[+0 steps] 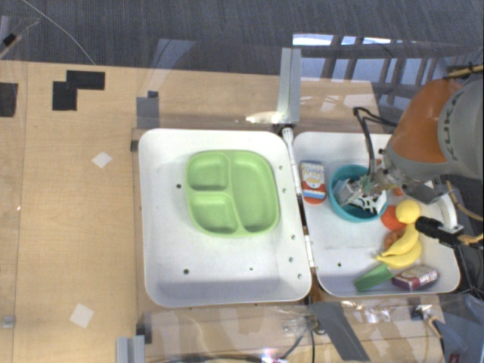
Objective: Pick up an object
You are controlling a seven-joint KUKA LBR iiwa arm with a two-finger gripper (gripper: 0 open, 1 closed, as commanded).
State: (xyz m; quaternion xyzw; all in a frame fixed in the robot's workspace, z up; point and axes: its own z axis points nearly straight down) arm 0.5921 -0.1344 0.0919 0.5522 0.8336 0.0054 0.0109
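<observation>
One teal bowl (352, 195) in the right bin (333, 274) sits directly beneath the gripper (361, 197), which reaches into it, its fingers too small and cluttered to tell whether spread or closed, while the arm (431, 127) hides the bin's far right corner

We see a pale wooden bench (68, 225) carrying two white bins — the left bin (162, 278) mid-frame, the right bin (333, 267) at lower right (edges touching).
</observation>
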